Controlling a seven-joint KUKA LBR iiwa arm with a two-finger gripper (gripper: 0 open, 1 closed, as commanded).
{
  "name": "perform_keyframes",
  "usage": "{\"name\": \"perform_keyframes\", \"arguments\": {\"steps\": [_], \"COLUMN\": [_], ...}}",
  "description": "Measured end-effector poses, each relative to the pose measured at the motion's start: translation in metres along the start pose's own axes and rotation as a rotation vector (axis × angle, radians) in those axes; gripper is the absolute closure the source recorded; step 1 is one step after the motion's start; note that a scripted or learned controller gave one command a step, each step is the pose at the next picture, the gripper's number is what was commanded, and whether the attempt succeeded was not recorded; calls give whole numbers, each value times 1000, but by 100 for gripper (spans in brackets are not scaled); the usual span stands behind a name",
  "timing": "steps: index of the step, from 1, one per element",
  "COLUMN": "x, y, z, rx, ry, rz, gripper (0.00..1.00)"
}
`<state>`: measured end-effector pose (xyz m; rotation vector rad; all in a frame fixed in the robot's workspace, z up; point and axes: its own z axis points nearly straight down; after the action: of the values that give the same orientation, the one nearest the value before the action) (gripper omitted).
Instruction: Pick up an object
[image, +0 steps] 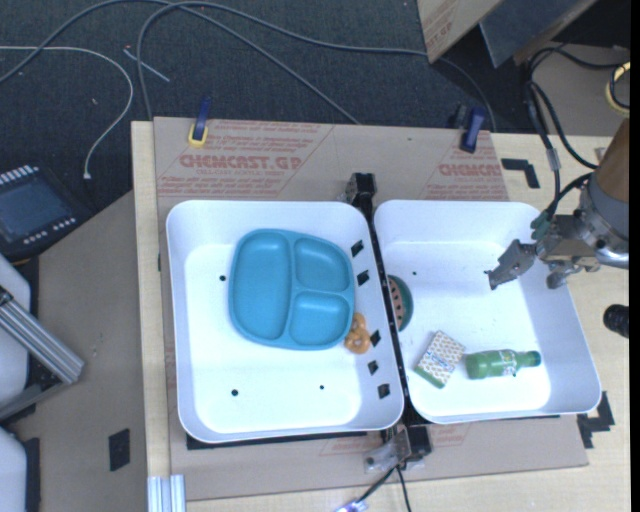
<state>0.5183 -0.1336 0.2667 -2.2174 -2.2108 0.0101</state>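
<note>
I read the gripper (530, 265) over the right bin (470, 225), near its far-right wall, fingers spread wide with nothing between them. The green bottle (502, 363) lies on its side nearer the bin's front wall, well apart from the fingers; a small checkered packet (439, 358) sits just beside it. The arm enters from beyond the bin's right rim, wrist angled down toward the floor.
</note>
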Motion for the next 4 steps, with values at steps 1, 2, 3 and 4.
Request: {"name": "perform_keyframes", "arguments": {"steps": [1,2,3,4], "x": [0,-6,0,11], "y": [2,-4,-6,-5], "z": [-5,42,86,138], "rx": [-11,-6,-5,-4], "ry": [-2,-1,0,1], "rz": [-3,-2,-3,-3], "gripper": [0,0,0,0]}}
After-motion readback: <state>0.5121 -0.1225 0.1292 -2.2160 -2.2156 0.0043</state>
